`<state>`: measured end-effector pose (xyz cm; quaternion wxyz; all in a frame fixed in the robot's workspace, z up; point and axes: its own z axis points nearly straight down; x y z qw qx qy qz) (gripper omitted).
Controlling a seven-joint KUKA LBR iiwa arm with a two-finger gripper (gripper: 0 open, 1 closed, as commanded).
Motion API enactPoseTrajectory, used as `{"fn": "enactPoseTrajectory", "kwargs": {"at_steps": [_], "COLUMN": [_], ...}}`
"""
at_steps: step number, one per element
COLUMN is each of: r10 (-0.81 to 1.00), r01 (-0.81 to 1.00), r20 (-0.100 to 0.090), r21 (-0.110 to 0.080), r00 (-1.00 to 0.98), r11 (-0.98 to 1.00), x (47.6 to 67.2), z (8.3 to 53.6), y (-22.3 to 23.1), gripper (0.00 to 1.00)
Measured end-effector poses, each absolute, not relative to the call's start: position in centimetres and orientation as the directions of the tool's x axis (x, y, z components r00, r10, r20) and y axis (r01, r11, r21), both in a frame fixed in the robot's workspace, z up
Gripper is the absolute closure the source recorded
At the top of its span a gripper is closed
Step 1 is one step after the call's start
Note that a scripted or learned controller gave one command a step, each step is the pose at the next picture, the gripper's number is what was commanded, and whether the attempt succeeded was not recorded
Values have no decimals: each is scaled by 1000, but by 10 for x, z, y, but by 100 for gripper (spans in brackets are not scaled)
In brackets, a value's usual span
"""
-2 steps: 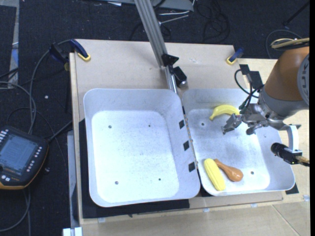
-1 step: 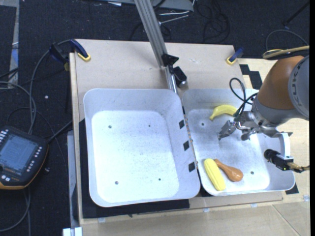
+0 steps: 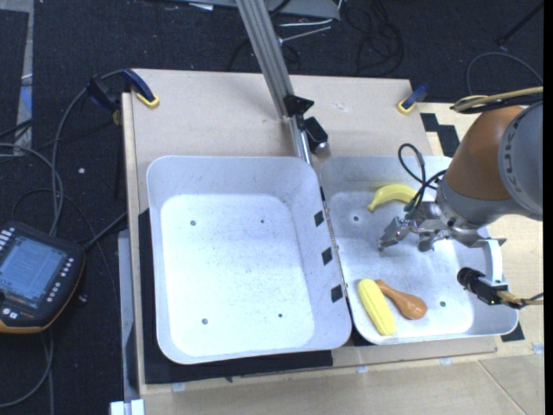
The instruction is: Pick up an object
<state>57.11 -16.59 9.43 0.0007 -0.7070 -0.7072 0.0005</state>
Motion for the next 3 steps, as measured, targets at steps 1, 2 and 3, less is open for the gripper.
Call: {"fn": "enactPoseTrajectory", "kwargs": {"at_steps": [1,2,3], "r10": [1000,1000,1000], "r01": [1000,1000,1000], "r20": [0,-1,-1], "r21": [0,4,4], "r00": [0,0,0], "r11": [0,0,0], "x": [572,576,568], "z": [105,161,210], "y": [-166,-175,-178], "gripper": [100,100,100]}}
